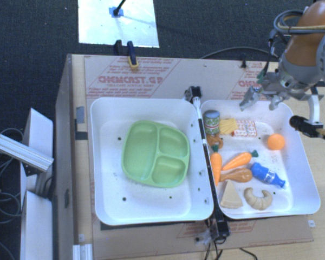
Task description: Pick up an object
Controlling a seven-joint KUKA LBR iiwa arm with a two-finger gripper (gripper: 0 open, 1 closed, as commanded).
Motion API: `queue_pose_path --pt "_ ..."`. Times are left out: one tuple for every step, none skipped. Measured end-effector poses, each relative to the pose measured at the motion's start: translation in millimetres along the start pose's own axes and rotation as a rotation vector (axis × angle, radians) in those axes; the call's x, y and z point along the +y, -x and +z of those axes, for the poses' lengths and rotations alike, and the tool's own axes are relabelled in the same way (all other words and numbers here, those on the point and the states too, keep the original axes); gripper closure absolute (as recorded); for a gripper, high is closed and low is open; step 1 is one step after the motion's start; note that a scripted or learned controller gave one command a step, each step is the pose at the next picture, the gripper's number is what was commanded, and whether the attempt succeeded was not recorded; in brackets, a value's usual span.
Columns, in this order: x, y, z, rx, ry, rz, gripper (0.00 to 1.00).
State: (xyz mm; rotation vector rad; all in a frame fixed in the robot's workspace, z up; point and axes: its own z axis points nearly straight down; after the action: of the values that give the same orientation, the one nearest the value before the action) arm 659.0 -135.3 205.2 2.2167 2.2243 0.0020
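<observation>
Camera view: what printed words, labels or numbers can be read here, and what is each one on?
"CHEMCAST GP": red print on the brown protective sheet under the bins, repeated across it; only the large line left of centre reads clearly.
Smaller red lines around it: too blurred to read.
Label on the can in the right bin: too small to read.

Two white bins: left bin [105, 145], right bin [303, 167]. Left bin: one green divided plate [155, 153]. Right bin: one can [212, 122], two carrots [239, 159] [216, 167], one orange ball [276, 141], one blue bottle [267, 175], one croissant [259, 198], one cheese wedge [231, 195], one drumstick [236, 174].
</observation>
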Motion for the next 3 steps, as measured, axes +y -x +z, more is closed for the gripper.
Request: queue_pose_path --pt "-25 48 58 -0.001 -0.001 0.001 0.00" --pt "-62 14 121 0.000 -0.002 0.002 0.00" --pt "-2 -3 120 0.000 0.002 -0.001 0.00"
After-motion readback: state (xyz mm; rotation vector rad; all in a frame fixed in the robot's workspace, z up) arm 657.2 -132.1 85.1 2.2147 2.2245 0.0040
